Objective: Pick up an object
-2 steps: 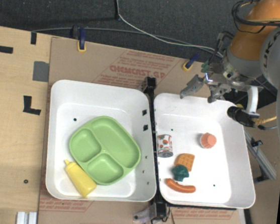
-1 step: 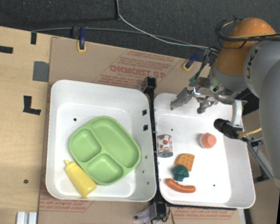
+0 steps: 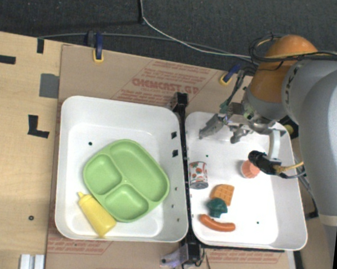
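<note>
I see the arm point(image 3: 308, 87) reaching in from the right, its gripper point(image 3: 225, 132) spread wide and empty over the right bin's point(image 3: 278, 235) back edge. The can point(image 3: 198, 175), waffle point(image 3: 223, 193) and sausage point(image 3: 218, 224) lie nearer the front.

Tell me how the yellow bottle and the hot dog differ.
The yellow bottle lies in the left bin beside the green plate; the hot dog lies in the right bin. The bottle is yellow and thick, the hot dog reddish and slim. The bottle lies diagonally, the hot dog nearly level. Both lie near the front edge.
</note>
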You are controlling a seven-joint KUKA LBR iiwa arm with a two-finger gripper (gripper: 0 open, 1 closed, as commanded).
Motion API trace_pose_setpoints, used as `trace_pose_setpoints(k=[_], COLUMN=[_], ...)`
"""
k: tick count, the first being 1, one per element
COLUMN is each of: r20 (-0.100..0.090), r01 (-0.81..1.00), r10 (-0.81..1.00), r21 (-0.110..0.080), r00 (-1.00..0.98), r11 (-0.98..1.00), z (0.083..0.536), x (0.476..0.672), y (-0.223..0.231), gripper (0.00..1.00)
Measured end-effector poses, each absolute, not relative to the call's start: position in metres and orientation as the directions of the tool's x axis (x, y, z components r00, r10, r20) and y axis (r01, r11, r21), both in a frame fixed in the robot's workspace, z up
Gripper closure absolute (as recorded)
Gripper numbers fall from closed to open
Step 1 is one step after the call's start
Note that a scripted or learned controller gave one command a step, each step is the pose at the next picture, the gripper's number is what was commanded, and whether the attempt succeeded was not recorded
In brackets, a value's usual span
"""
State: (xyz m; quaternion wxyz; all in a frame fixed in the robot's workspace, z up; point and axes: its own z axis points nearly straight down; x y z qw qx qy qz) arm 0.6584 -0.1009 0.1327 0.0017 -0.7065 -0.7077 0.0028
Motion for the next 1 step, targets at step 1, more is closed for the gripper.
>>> trace_pose_setpoints(k=[1], r20=[-0.002], r01=[1.000], r10=[1.000], r21=[-0.002], r00=[-0.002], r11=[0.002], z=[0.0818], x=[0.6579], y=[-0.1004], gripper=[0.00])
